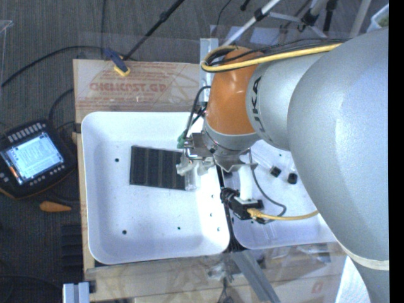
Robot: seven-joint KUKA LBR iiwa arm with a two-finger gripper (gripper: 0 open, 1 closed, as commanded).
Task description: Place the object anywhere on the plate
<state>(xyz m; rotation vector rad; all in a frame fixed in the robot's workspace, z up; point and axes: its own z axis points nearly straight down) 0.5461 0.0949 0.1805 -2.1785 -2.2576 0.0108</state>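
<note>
A dark, ribbed rectangular plate (153,167) lies flat in the left white bin (107,201), towards its back. My gripper (189,172) hangs straight down over the plate's right edge, close to the wall between the two bins. The orange band and grey wrist (235,106) above it hide most of what is beneath. I cannot make out any object at the gripper's tip or lying on the plate.
The right bin (278,232) is largely covered by the big grey arm, with a yellow cable (284,218) looping over it. Two small dark bits (291,178) show on its floor. A handheld control pendant (33,158) rests on the floor at left.
</note>
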